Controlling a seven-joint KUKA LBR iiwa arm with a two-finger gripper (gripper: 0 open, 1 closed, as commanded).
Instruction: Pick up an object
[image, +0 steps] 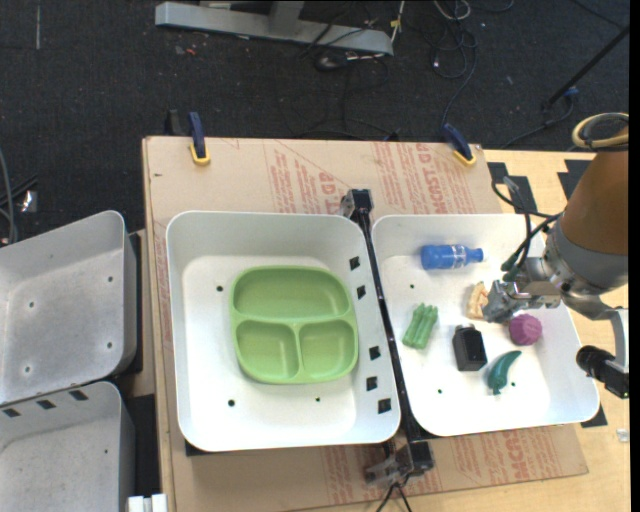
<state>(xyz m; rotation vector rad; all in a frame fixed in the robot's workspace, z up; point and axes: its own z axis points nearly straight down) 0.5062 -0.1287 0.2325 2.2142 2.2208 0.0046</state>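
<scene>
My gripper (503, 298) hangs low in the right bin (560, 405), its grip state unclear to me, touching a purple object (526, 328) and tan piece (479, 297). Such crowding could make me nudge either aside.

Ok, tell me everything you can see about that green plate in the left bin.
The green plate is a pale lime, rounded-square tray, plastic by its look, with three compartments: one wide section at the far side and two smaller ones nearer the camera. It lies flat and right side up near the middle of the left bin, resting on the white floor. Nothing lies in it or touches it.
</scene>
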